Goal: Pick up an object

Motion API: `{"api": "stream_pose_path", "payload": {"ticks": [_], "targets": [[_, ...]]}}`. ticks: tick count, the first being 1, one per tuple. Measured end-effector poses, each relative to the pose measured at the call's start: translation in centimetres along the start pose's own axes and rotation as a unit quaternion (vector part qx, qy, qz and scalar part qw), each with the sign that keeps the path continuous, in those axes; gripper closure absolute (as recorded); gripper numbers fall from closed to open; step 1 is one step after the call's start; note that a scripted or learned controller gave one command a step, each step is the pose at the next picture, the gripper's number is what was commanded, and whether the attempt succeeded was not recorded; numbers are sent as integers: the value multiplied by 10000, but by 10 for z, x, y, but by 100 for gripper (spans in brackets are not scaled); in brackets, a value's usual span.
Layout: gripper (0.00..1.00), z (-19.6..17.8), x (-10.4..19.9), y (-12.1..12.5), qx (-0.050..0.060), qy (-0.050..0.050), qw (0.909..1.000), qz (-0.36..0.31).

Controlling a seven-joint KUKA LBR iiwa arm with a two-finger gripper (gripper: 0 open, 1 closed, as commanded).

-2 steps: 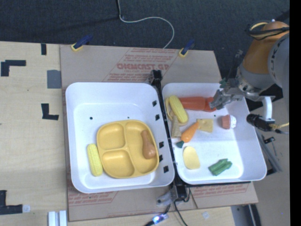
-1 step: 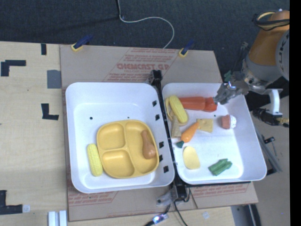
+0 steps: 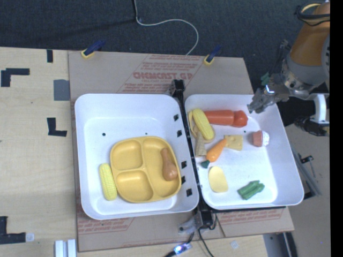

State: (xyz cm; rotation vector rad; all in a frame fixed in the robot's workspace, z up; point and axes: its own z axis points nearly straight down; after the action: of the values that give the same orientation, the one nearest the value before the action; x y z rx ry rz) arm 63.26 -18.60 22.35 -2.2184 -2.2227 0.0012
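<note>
Nothing picked yet. Hand [image 3: 256, 105] poised over right bin's [image 3: 284, 143] far right corner, just beyond red ketchup bottle [image 3: 225, 118]; grip state impossible to tell, nothing seen held. Descent, grasp and lift all left.

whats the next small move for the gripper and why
Probably ease the gripper left and down toward the red ketchup bottle. It hovers at the right bin's upper right rim holding nothing visible, and the bottle is the nearest item.
</note>
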Motion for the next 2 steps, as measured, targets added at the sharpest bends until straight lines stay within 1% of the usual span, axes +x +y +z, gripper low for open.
{"api": "stream_pose_path", "payload": {"ticks": [1,2], "targets": [[100,12,53,-27,32,11,10000,-16],[100,14,103,-63,37,11,10000,-18]]}}
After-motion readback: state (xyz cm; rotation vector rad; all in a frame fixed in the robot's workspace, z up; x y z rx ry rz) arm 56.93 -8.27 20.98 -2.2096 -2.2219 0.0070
